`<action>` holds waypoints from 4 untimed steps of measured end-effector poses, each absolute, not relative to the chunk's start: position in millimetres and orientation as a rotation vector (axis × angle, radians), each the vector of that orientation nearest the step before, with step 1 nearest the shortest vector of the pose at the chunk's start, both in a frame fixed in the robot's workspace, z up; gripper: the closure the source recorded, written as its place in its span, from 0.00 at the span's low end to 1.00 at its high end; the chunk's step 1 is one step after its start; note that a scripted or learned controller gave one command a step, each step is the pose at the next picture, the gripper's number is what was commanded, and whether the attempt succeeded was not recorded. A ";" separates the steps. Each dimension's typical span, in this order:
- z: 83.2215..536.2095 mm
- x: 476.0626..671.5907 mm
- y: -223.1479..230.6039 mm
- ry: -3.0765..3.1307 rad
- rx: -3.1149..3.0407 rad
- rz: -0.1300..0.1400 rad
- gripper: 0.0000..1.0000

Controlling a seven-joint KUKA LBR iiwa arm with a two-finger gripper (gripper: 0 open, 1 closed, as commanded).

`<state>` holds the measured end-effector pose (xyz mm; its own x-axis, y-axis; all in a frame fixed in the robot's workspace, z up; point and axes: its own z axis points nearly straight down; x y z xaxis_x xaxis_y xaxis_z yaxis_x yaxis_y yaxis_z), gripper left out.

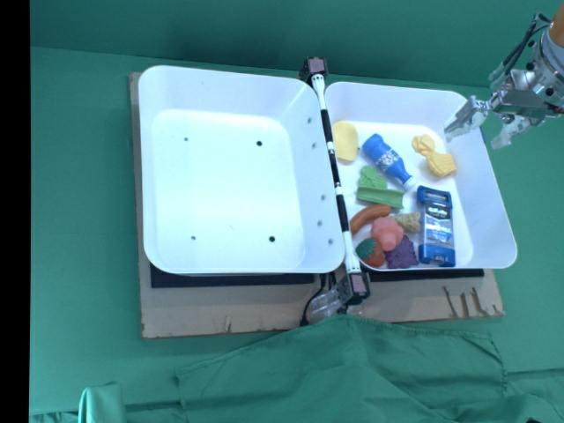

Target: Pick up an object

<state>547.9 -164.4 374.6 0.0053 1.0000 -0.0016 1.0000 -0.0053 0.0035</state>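
pincer (485, 128): fingers apart, nothing held, above right bin (496, 203) rim. advice: descend squarely over yellow toy (434, 155), nearest and uncrowded.

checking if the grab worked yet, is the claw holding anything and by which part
Nothing is held. The claw hangs open above the right bin's far right rim with nothing between its fingers; the nearest toy, the yellow piece, lies loose in the bin.

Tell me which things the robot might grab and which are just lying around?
For the job:
gripper, open, above the right bin's far corner
blue bottle
yellow toy
yellow piece
blue pack
sausage
green piece
right bin, holding them all

Just lying about:
left bin
cardboard
green cloth
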 end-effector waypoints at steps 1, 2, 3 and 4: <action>374.6 547.9 -164.5 2.213 2.224 0.001 0.00; 335.2 548.6 -163.8 2.215 2.225 -0.002 0.00; 279.2 556.0 -169.9 2.217 2.227 -0.005 0.00; 217.2 556.1 -171.4 2.218 2.228 -0.005 0.00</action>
<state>556.1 -171.4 217.2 0.0045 1.0000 -0.0012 1.0000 -0.0045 -0.0034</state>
